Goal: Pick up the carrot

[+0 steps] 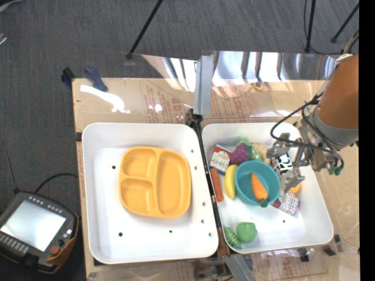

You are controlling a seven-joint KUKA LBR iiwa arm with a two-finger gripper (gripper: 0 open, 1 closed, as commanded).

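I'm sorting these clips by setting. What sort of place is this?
Most likely a robot lab test bench, not a kitchen. A robot arm reaches over two white bins of toy food, such as the carrot in a teal bowl. A control tablet lies on the carpet.

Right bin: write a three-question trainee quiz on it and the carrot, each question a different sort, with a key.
1. True or false: the carrot lies inside the teal bowl.
2. Multiple choice: what lies against the bowl's left side? A) a yellow banana B) a spoon C) a cup
3. Fill in: the yellow divided plate sits in the ___ bin.

Key: 1 true. 2 A. 3 left. The gripper hovers at the bowl's right edge, beside the carrot, inside the right bin; nothing is seen between its fingers.
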